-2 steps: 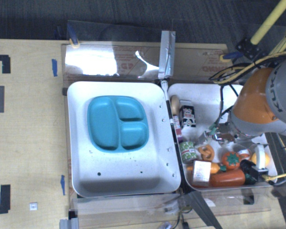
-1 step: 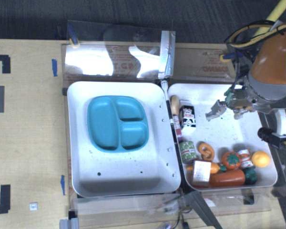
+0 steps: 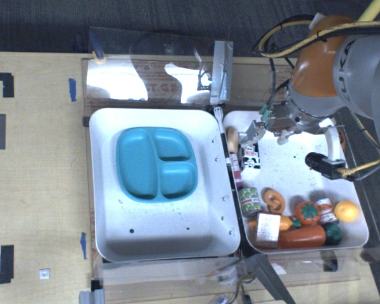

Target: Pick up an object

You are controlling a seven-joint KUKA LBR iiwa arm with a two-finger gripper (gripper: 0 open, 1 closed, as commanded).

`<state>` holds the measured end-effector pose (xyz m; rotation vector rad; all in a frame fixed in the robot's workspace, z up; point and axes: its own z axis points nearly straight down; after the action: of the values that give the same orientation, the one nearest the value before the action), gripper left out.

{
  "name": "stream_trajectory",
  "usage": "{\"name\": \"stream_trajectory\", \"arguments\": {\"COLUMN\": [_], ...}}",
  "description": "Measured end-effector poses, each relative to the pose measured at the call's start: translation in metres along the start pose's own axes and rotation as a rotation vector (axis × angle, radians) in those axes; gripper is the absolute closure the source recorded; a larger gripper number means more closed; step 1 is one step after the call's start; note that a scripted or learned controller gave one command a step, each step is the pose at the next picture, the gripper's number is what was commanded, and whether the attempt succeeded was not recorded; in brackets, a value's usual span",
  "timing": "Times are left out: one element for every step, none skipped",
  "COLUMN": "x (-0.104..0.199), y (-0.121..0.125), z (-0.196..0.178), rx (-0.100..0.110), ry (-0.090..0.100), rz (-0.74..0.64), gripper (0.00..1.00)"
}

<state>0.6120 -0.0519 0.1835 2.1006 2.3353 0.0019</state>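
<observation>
I took the right bin (image 3: 358,236) as my landmark, since everything I might pick lay inside it; the hand (image 3: 261,126) hung over its far-left corner, close to the wall it shares with the left bin (image 3: 107,233); I could not tell whether the hand was apart or together, and I saw nothing held in it.

Nearest to it was the small black-and-white carton (image 3: 250,158), which sat against the bin's left wall, just toward the near side from the hand; its long axis ran along that wall, far to near; I judged this the relation that mattered, since a short drop and a slight pull toward the near edge would put the hand over it, with the closing direction best set across the carton's narrow width.

The rest crowded the bin's near edge, well apart from the hand: a green can (image 3: 249,201), a pretzel (image 3: 274,200), a tomato (image 3: 307,212), a lemon (image 3: 346,211); the blue tray (image 3: 157,163) lay in the left bin; the tabletop (image 3: 31,189) stretched away beyond that.
</observation>
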Motion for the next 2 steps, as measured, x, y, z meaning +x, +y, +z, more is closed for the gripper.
{"name": "stream_trajectory", "arguments": {"x": [-0.05,-0.044], "y": [0.037,0.031], "z": [0.054,0.074], "rx": [0.002,-0.048], "ry": [-0.003,-0.006], "rz": [0.088,-0.09], "gripper": [0.0,0.0]}}
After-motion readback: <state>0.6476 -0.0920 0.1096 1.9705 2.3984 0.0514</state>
